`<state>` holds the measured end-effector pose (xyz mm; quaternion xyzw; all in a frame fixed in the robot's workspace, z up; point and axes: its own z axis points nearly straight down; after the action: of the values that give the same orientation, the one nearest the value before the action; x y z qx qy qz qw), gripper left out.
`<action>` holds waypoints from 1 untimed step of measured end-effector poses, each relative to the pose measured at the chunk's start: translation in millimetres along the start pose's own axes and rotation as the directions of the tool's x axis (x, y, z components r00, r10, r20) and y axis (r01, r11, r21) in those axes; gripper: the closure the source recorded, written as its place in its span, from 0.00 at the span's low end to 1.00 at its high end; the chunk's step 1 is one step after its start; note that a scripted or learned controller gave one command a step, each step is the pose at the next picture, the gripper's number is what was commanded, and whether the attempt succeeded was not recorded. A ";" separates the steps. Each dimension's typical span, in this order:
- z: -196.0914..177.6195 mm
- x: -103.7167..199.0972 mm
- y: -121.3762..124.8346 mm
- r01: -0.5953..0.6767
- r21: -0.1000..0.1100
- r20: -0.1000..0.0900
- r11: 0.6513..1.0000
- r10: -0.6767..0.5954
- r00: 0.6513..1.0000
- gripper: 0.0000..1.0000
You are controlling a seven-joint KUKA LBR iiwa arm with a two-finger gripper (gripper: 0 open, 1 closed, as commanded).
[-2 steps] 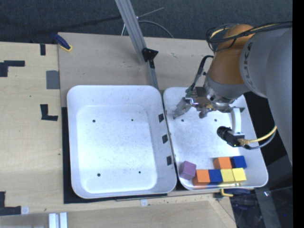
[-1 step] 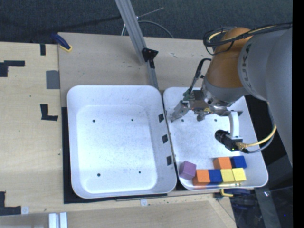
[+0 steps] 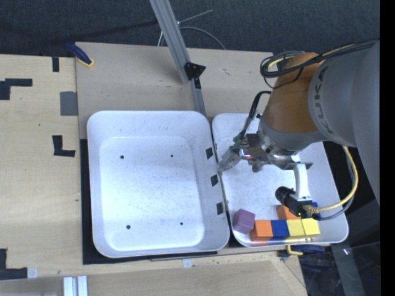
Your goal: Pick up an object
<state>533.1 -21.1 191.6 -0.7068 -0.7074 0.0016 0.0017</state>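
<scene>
A: Camera view first, working from the left bin (image 3: pixel 151 239) outward. What sits to its left?

B: Bare tan surface (image 3: pixel 37 184) with black tape marks (image 3: pixel 60 145) and a grey patch (image 3: pixel 68 102). Up beyond the left bin's far left corner lies a small blue and yellow thing (image 3: pixel 81 54).

A: And behind the bin?

B: A slanted grey metal bar (image 3: pixel 173 32) comes down toward its far right corner, with a black clamp (image 3: pixel 194 71) on it.

A: Right of it?

B: The right bin (image 3: pixel 333 230), touching the left bin along one side. Blocks cluster at its near edge: a purple block (image 3: pixel 244 219) closest to the left bin, then an orange block (image 3: pixel 263 229), a blue block (image 3: pixel 279 228) and a yellow block (image 3: pixel 303 227) in a row.

A: The claw?

B: The claw (image 3: pixel 237 155) hangs over the right bin just beside the shared wall, further from the camera than the blocks. Whether it is wide or narrow, I cannot tell; nothing is visible in it. The grey and orange arm (image 3: pixel 308 103) fills the space above.
</scene>
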 end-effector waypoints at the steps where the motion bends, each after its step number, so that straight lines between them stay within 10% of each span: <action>1: -0.4 -0.1 59.6 0.002 -0.007 0.001 1.000 -0.002 1.000 0.00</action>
<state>592.7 -21.2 191.7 -0.7062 -0.7080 -0.0006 -0.0010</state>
